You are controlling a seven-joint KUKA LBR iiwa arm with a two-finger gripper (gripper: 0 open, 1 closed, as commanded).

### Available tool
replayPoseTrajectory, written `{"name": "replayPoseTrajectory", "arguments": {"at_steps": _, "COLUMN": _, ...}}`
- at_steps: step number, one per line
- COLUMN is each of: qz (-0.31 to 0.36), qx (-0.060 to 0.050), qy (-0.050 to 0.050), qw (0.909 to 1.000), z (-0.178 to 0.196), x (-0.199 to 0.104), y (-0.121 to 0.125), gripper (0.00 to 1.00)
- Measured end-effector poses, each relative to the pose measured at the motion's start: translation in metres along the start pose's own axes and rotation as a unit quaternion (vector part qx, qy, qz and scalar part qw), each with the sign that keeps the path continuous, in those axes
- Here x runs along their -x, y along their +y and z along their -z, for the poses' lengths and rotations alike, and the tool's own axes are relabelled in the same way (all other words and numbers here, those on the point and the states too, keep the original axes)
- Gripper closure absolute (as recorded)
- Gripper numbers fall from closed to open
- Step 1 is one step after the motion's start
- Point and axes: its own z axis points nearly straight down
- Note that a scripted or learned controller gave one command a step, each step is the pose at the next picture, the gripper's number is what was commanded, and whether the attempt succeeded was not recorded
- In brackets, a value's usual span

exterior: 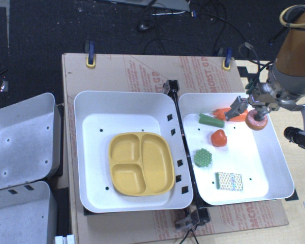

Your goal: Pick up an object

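Two bins, jaws over the right bin (274, 151).
You will note the gripper (251, 107) beside a pink donut (256, 120); jaw state cannot be told. Orange carrot (233, 115) lies just left, long axis left-right.

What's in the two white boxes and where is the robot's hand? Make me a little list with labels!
left bin: a yellow divided plate with three sections
right bin: a red tomato-like ball, a green bumpy ball, a green stick, an orange carrot-like piece, a patterned sponge-like pad
gripper: over the right bin's far edge, by the orange piece
pink round thing: just beside the gripper; cannot tell what it is
holding anything: cannot tell
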Motion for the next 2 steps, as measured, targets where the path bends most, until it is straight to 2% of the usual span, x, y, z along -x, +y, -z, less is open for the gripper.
{"name": "replayPoseTrajectory", "arguments": {"at_steps": 1, "qz": 0.001, "qx": 0.006, "qy": -0.001, "qw": 1.0000, "z": 0.006, "x": 0.000, "y": 0.002, "gripper": 0.00}}
{"name": "replayPoseTrajectory", "arguments": {"at_steps": 2, "qz": 0.001, "qx": 0.003, "qy": 0.000, "qw": 1.0000, "z": -0.044, "x": -0.009, "y": -0.002, "gripper": 0.00}}
